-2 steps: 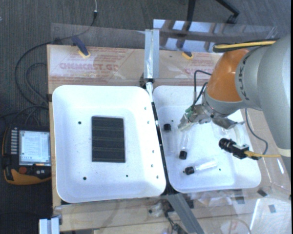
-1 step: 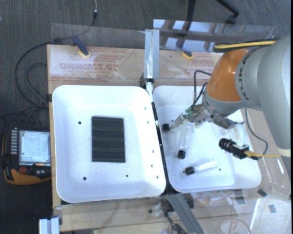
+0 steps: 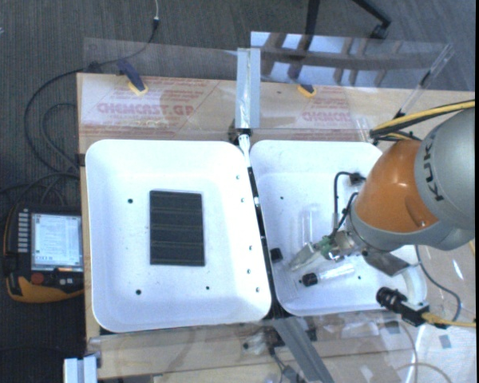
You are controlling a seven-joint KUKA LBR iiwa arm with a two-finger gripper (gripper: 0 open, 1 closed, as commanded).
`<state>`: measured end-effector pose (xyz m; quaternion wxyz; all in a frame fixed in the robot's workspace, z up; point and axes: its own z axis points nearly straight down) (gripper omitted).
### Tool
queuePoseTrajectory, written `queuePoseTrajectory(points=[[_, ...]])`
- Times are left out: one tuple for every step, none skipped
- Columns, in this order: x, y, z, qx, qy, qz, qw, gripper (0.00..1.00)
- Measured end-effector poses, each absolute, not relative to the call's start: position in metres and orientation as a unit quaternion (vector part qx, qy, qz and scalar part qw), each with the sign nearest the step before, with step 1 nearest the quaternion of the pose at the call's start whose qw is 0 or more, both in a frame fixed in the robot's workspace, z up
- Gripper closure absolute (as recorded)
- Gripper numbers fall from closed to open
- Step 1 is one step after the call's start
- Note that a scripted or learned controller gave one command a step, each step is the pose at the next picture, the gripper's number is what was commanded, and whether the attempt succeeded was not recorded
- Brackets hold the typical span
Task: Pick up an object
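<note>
My gripper (image 3: 313,254) is low in the right bin (image 3: 287,174), near its front left part, under the orange band of the arm (image 3: 391,202). A clear plastic tube (image 3: 308,220) lies just behind the gripper. Another clear tube with a black cap (image 3: 326,276) lies just in front of it. A small black piece (image 3: 276,254) rests by the bin's left wall. In the left bin (image 3: 112,166) a dark ribbed rectangular pad (image 3: 176,228) lies flat in the middle. Whether anything is in the gripper's grasp cannot be made out.
The two bins meet at a ridge (image 3: 255,214) close to the gripper's left. Cables (image 3: 415,313) trail by the right bin's front right corner. A handheld pendant (image 3: 46,254) sits on the floor left of the bench.
</note>
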<state>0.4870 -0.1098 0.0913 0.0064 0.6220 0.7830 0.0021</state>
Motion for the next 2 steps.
queuePoseTrajectory(points=[[0.545, -0.147, 0.091, 0.581, 0.814, 0.0035, 0.007, 0.00], [0.628, -0.119, 0.090, 0.573, 0.819, 0.0023, 0.007, 0.00]])
